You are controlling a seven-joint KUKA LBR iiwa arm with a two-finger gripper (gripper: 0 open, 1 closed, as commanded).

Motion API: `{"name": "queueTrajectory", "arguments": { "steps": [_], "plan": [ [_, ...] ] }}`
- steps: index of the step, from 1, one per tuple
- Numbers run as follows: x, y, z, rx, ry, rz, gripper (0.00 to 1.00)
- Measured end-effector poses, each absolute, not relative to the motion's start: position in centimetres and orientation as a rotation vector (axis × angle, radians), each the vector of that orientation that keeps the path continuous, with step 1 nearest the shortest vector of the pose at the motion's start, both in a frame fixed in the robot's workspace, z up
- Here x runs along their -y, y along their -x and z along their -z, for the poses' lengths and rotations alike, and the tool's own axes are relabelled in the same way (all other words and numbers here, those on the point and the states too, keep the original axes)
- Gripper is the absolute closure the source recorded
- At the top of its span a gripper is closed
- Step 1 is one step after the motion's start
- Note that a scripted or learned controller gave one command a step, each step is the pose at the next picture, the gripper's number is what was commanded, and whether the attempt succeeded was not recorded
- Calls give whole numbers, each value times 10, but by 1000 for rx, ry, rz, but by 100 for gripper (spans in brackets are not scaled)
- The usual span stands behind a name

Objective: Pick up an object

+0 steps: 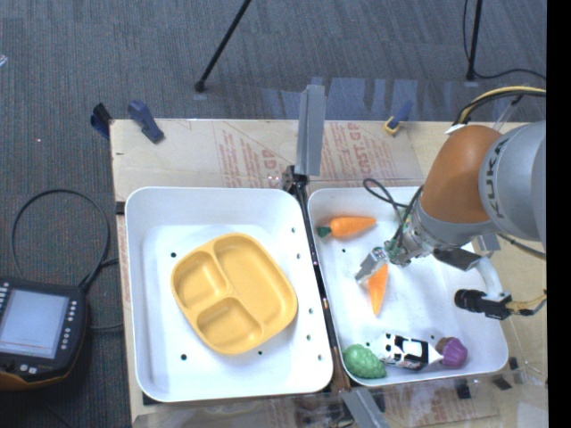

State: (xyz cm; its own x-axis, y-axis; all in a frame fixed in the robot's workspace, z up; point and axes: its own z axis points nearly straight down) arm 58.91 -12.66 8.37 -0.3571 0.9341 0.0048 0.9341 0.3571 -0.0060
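The gripper [377, 264] hangs low in the right bin [482, 324], near the middle of its floor and toward the bin's left wall. Two grey fingers [368, 265] are spread a little, and the upper end of a carrot [378, 290] lies at their tips. I cannot see the carrot between the fingers; it lies flat on the bin floor, pointing toward the near edge, so I judge that the gripper holds nothing at present.

The main risk, as I judge it, is a poor grasp. The fingers meet only the thick end of the carrot, so it may pivot, slip out or be pushed away when they close. The carrot is tapered and smooth, which makes this more likely.

A second carrot [349, 226] lies near the far left corner of the same bin, well apart. Along the near edge lie a green toy [362, 360], a black and white toy [406, 350] and a purple toy [453, 352], close to each other. The left bin [143, 328] carries a yellow divided plate [234, 292].

The wrist and the orange band [457, 181] cover part of the bin's far right corner, and the fingertips are small and dim, so true contact is hard to tell.
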Motion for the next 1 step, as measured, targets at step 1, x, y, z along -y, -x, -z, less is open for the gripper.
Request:
{"name": "queueTrajectory", "arguments": {
  "steps": [1],
  "plan": [
    [85, -606, -97, 2625, 1720, 0, 0]
  ]
}}
